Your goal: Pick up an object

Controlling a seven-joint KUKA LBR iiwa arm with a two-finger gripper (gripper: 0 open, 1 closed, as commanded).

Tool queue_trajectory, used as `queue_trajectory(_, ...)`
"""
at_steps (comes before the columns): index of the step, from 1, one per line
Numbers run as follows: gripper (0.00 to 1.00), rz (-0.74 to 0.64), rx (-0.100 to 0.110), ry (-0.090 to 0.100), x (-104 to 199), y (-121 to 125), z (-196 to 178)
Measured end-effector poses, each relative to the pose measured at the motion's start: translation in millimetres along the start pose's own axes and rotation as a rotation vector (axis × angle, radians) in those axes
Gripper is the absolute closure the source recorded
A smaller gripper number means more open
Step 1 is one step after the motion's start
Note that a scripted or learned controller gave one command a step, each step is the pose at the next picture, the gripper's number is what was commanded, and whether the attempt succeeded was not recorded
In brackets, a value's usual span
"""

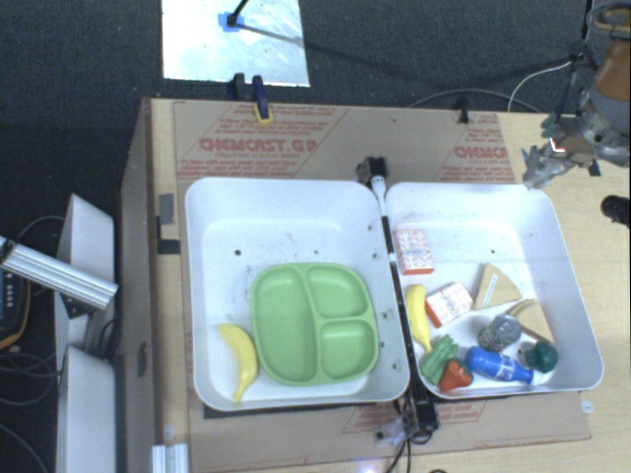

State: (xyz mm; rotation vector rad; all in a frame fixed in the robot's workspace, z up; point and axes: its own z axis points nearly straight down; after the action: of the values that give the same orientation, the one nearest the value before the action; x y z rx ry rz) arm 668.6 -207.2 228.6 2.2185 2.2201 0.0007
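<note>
My gripper (pixel 544 166) hangs above the bench just past the right bin's (pixel 463 203) far right corner, with nothing seen in it. The right bin holds a red-and-white carton (pixel 413 249), a small yellow banana (pixel 418 315), a little red-and-white box (pixel 449 303), two tan wedges (pixel 496 287), a grey round object (pixel 500 333), a blue bottle (pixel 498 366), a green vegetable (pixel 439 354) and a red piece (pixel 455 375). The left bin (pixel 227 225) carries a green divided plate (pixel 314 321) and a yellow banana (pixel 239 359).
The objects crowd the right bin's near half. A black clamp (pixel 375 170) sits where the two bins meet at the back. Cables (pixel 473 97) run across the bench behind the right bin. A dark teal item (pixel 542 356) lies in the right bin's near right corner.
</note>
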Motion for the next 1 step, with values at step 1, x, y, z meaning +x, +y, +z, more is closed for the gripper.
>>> queue_trajectory(1, 1.00, -0.003, 0.000, 0.001, 17.4, 0.4, 24.7)
